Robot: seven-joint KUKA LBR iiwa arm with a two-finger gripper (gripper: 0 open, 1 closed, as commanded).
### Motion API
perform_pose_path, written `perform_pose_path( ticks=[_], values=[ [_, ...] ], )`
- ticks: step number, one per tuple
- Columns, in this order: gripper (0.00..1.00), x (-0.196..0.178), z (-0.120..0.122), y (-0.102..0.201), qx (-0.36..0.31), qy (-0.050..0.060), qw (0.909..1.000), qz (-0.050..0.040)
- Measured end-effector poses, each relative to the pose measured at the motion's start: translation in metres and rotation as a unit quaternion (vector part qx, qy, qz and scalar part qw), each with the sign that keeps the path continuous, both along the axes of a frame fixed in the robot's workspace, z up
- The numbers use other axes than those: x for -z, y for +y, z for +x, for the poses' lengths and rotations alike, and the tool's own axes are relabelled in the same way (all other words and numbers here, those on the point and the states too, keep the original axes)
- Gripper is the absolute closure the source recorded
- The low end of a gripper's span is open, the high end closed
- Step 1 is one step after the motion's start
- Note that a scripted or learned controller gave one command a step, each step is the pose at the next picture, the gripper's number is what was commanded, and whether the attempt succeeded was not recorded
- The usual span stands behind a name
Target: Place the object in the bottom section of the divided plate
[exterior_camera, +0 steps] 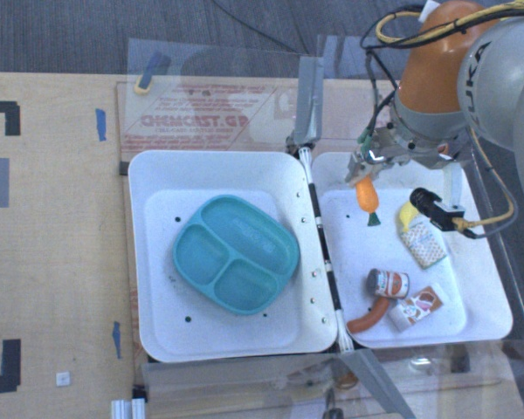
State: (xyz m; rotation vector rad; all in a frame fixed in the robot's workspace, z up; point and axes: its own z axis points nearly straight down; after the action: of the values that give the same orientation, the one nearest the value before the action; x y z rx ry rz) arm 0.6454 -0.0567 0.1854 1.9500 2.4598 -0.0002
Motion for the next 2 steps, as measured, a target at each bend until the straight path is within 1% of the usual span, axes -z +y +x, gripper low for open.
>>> perform_pose_path(
  ticks=[1, 2],
  values=[
    [1.0, -0.028, 0.022, 0.029, 0.092, -0.001, 0.9958, 0.0003],
    [1.0, 0.0, 0.021, 0.042, 0.003, 0.002, 1.0, 0.0008]
  ],
)
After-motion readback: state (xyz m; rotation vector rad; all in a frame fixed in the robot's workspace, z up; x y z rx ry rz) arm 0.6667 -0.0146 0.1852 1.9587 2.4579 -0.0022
